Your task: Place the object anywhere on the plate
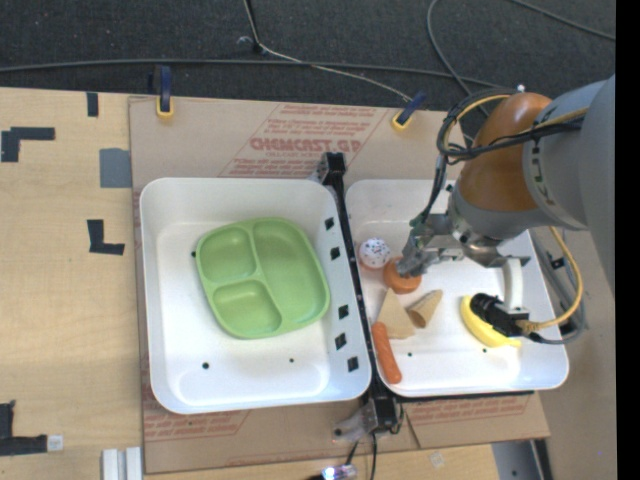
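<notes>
Camera view shows the gripper (413, 258) low in the right bin (540, 373), its tip right over a small orange round object (404, 281), which is likely the piece meant for the plate. That object lies on the bin floor near the left wall; whether the fingers are spread or pinching it, I cannot tell. The green plate (263, 276), with three compartments, lies in the left bin (170, 368), well apart across the black divider (346, 278).

Risk, as I judge it: the orange piece is crowded. A white ball (374, 253) sits just beside it, a tan wedge (418, 311) just below, so a closing gripper could nudge a neighbour or slip off the low, rounded shape. A lift could also clip the divider on the way over.

Count: two bins on the desk, one plate, one orange round piece, one white ball, one tan wedge, one orange carrot-like stick (387, 352), one yellow object (490, 321).
</notes>
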You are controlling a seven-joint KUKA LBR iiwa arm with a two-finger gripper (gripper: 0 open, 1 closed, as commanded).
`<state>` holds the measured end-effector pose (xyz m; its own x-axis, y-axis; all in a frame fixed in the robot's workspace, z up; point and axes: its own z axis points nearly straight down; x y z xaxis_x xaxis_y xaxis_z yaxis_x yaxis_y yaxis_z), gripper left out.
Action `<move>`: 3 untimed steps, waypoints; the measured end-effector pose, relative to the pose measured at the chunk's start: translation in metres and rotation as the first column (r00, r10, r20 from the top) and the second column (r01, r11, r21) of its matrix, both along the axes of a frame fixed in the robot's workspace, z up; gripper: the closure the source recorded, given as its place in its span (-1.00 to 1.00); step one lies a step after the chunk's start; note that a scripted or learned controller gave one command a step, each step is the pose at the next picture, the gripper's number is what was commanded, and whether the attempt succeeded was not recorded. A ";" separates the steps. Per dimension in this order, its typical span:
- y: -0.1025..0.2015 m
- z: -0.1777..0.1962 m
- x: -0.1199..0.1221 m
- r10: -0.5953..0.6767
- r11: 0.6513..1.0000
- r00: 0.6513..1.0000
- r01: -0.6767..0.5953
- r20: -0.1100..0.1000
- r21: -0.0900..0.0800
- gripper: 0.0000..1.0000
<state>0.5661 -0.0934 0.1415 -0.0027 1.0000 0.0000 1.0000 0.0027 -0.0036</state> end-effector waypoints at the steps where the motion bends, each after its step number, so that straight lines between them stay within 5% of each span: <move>1: 0.006 0.055 0.010 -0.001 1.000 1.000 0.001 0.008 -0.001 1.00; 2: 0.011 0.116 0.016 0.000 1.000 1.000 0.000 0.009 -0.001 1.00; 3: 0.011 0.126 0.016 -0.002 1.000 1.000 0.002 0.004 0.000 1.00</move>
<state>0.5819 -0.0820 0.2679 -0.0007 1.0000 -0.0003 1.0000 0.0007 0.0001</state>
